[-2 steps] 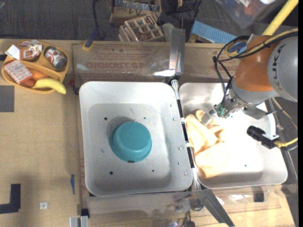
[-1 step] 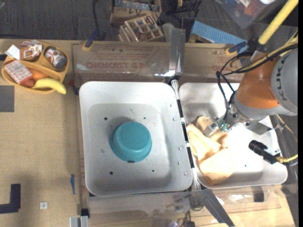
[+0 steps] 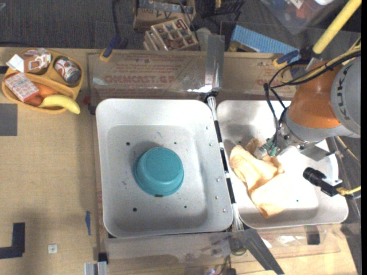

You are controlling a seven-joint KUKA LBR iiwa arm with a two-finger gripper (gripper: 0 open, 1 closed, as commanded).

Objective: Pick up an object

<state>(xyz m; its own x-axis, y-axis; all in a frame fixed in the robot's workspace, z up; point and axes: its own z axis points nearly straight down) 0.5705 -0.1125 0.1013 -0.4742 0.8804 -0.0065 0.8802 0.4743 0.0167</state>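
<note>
A teal bowl sits upside down in the middle of the left bin. In the right bin lies a crumpled pale orange cloth, stretching from the bin's left side toward its front. My gripper is down at the cloth's far right edge, under the orange wrist band. Its fingertips are buried against the cloth folds and their gap is hidden.
A yellow tray with a banana, cans and a box sits at the far left on the bench. A black part of the arm juts over the right bin's front right. Cables hang above the right bin.
</note>
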